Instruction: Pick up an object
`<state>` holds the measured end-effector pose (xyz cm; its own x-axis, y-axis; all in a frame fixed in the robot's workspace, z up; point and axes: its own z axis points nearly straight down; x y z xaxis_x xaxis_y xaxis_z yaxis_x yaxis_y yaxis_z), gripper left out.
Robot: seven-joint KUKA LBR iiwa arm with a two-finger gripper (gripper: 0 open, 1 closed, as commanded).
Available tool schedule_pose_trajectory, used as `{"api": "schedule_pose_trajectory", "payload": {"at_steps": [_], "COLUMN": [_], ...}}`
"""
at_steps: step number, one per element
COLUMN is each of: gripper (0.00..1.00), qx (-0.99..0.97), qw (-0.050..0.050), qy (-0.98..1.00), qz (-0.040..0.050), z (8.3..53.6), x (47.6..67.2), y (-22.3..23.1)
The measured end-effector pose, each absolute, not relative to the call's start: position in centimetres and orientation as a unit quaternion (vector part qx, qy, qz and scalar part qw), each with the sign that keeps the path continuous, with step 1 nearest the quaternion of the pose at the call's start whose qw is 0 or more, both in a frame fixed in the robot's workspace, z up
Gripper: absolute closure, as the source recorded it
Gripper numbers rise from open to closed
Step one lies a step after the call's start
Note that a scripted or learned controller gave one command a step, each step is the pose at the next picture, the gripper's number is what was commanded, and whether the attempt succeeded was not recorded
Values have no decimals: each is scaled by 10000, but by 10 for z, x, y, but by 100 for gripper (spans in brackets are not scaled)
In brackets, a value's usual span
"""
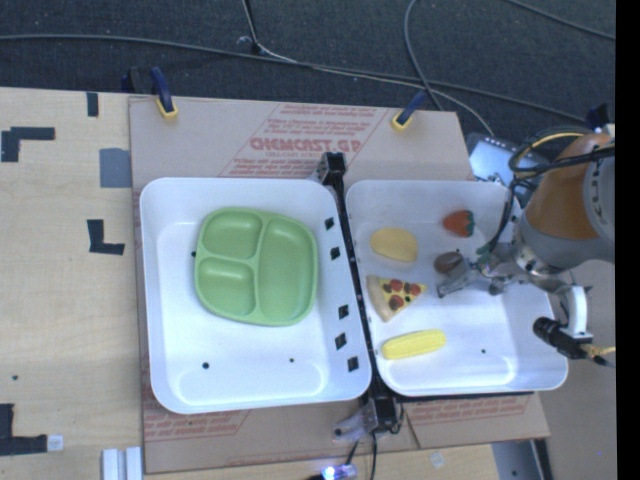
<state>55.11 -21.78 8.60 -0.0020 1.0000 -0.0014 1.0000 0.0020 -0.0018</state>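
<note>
Toys lie scattered in the right bin [520,368], and your end effector [462,280] sits low among them, pointing left from the arm [565,208]. Its fingers appear spread, one tip touching a small brown piece [447,263] and the other just below, though the view is too coarse here to be sure; call it released, with nothing gripped between them.

The brown piece is your nearest candidate, right at the upper fingertip. To take it well, shift slightly up-frame so the piece sits squarely between both fingers instead of against one, then close and lift straight up. Closing from where you are risks nudging it aside.

Other options: a pizza slice [395,295] lies just to the left of the tips, a yellow potato-like lump [394,244] up and to the left, a red strawberry-like toy [459,222] above, and a corn cob [413,344] below and left. The pizza slice looks flat and would probably be hard to pinch.

Beyond the divider, well to the left, a green sectioned plate [255,266] fills the left bin [170,368]. Cables [520,163] loop close behind the wrist; mind them as you lift over the worktop [60,268].
</note>
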Motion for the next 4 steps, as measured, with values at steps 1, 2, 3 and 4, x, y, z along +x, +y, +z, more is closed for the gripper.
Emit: {"api": "schedule_pose_trajectory", "payload": {"at_steps": [1, 2, 3, 4], "gripper": [0, 100, 100, 100], "qx": [-7067, -7067, -7067, -7065], "qw": [-9, -41, -12, -23], "qy": [-7075, -7075, -7075, -7077], "qz": [3, 0, -6, -10], "z": [86, 97, 142, 205], "x": [552, 553, 559, 561], "y": [-218, -219, -222, -219]}}
